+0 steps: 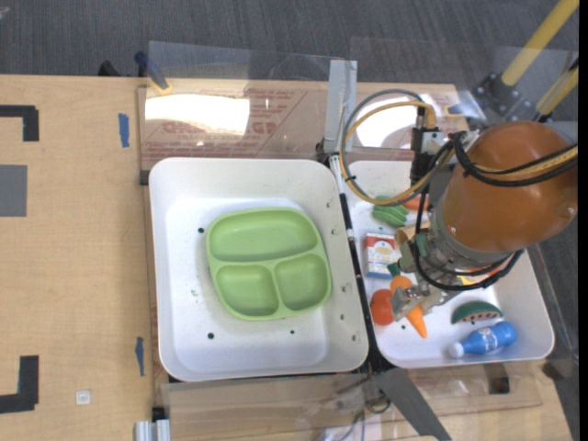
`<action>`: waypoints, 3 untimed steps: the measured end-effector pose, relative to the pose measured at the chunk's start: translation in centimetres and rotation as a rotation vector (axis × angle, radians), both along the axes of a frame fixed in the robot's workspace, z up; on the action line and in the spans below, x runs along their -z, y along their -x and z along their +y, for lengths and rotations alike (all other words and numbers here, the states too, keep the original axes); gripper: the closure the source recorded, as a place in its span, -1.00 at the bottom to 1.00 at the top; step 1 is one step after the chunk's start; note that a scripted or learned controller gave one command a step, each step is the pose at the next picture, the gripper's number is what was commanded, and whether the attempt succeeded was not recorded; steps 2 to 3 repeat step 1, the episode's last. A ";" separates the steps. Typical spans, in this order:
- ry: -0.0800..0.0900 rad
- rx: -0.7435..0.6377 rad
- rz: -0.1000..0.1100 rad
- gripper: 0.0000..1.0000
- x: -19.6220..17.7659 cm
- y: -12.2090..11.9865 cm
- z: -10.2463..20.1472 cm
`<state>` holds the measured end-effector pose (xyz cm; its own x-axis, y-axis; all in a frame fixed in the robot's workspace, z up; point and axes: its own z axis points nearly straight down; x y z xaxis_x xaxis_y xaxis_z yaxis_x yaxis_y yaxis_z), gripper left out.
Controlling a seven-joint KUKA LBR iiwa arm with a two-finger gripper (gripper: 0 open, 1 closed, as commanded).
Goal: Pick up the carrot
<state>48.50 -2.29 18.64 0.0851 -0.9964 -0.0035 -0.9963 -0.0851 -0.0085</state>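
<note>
Carrot (418,321) sits in the right bin (533,292), toward its front edge, lying at a tilt with the tip pointing down toward me. From my seat I see the gripper (411,299) low over that spot, just above and touching or nearly touching the carrot's upper end; whether the carrot is actually between the fingers I cannot tell, and I cannot tell whether they are apart or together, since the wrist hides them. An orange round piece (381,308) lies just beside the carrot on its left. A small printed carton (379,254) stands behind that, and a green vegetable (390,214) lies farther back. To the carrot's right I see a watermelon slice (476,313) and, in front of it, a blue bottle (482,340) on its side. The left bin (175,274) carries a green divided plate (267,263). Both bins rest on the surface (64,246).
</note>
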 end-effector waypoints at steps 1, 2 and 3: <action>0.000 0.303 0.009 1.00 0.2 0.5 6.4; 0.000 0.303 0.009 1.00 0.2 0.5 6.4; 0.000 0.303 0.009 1.00 0.2 0.5 6.4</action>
